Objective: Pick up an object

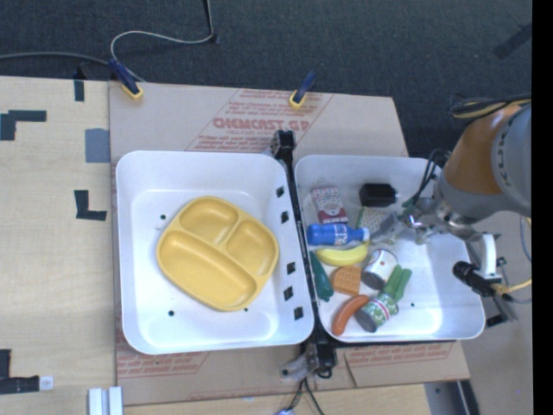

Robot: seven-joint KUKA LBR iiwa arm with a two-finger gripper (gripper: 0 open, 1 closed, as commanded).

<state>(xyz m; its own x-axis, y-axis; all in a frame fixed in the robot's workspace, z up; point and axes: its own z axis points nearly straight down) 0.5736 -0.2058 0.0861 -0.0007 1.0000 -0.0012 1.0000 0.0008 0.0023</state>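
Grey gripper point(386, 226) low in right bin point(449, 322), reaching from right; finger spread too blurred to tell, nothing seen held. Tip just beside blue bottle point(335, 233) and yellow banana point(342, 254). Black block point(377, 194) just behind. Silver can point(378, 268), green bottle point(393, 284), orange sausage point(346, 313) nearer front. Left bin point(138, 318): yellow divided plate point(217, 252).

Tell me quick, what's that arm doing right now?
Gripper low in right bin, nothing visibly held. Toys piled close: banana, blue bottle. Yellow tray in left bin.
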